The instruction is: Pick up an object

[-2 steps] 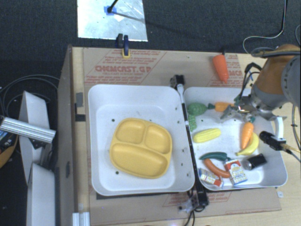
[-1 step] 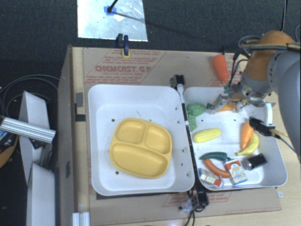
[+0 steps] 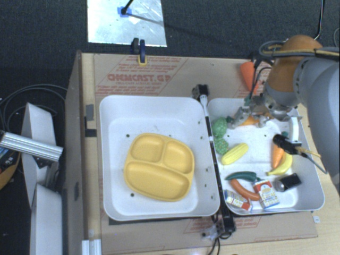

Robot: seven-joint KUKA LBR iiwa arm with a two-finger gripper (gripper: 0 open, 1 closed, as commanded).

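From the near rim of the right bin (image 3: 313,198), past the corn (image 3: 234,153) lying aslant at its middle with open floor around it, the gripper (image 3: 245,115) hangs over the bin's far-left part beside the broccoli (image 3: 220,126), and whether its jaws are open I cannot tell.
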